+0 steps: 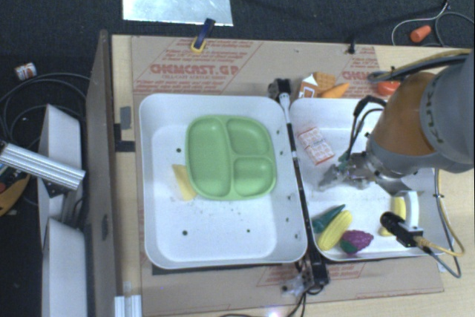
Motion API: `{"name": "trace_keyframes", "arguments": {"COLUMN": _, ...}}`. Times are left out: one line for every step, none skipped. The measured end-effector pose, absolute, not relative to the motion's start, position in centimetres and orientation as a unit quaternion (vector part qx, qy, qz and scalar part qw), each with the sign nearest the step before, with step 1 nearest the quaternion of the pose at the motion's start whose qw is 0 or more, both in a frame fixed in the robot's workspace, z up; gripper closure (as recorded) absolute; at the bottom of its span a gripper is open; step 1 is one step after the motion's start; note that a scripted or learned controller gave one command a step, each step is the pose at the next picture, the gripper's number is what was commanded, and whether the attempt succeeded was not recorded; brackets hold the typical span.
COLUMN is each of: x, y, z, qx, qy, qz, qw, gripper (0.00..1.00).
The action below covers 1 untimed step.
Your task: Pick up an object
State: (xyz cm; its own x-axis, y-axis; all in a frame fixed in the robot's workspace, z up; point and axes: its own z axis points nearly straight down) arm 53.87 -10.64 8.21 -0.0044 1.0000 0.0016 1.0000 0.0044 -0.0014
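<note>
My gripper [335,176] hangs low over the middle of the right bin [326,115], reaching in from the right on the grey and orange arm. A red and white packet [315,145] lies just up and left of it. Toward the front of that bin lie a yellow corn cob with green leaves [332,225] and a purple bunch of grapes [357,240]. A yellow piece [399,206] shows at the right, partly hidden by the wrist. Nothing is visibly held.
The left bin [159,182] holds a green divided plate [230,157] with a yellow piece [182,182] tucked at its left edge. Behind the right bin, on the cardboard, lie an orange carrot [335,90] and a small carton [309,88].
</note>
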Motion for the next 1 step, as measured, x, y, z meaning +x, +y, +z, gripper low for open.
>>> {"name": "trace_keyframes", "arguments": {"x": 63.27, "y": -8.32, "z": 8.59, "qx": -0.704, "qy": -0.710, "qz": -0.0037, "qw": -0.004, "gripper": 0.00}}
